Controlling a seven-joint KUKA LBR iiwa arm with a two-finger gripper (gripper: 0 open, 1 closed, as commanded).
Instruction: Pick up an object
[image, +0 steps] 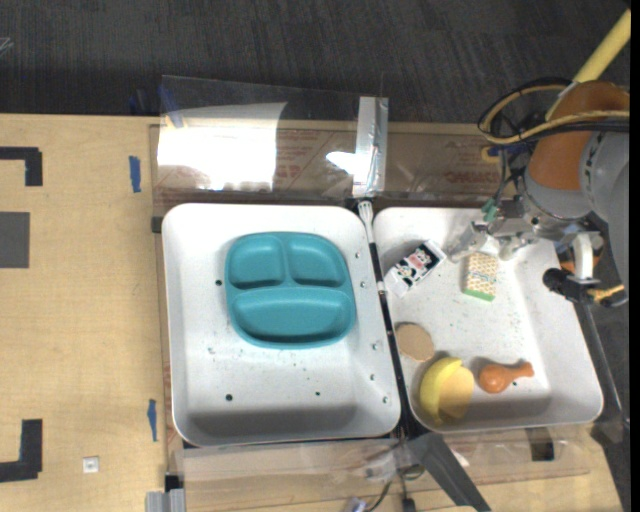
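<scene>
In the camera view, a smooth teal divided plate (290, 288) lay in the left white bin (190, 330). The right bin (560, 350) held a small black-and-white printed pack (413, 265), a pale checked block (482, 275), a flat tan disc (415, 342), a rounded yellow fruit shape (446, 388) and an orange drumstick-like toy (502, 375). The gripper (497, 238) hung at the block's upper edge; I cannot tell whether its fingers were released or clenched, being too small and blurred

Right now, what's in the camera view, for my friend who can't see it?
A grey robot arm reaches from the right over the right bin, which holds a small box, a card, a tan disc, a yellow toy and an orange toy. The left bin holds a teal tray.
</scene>
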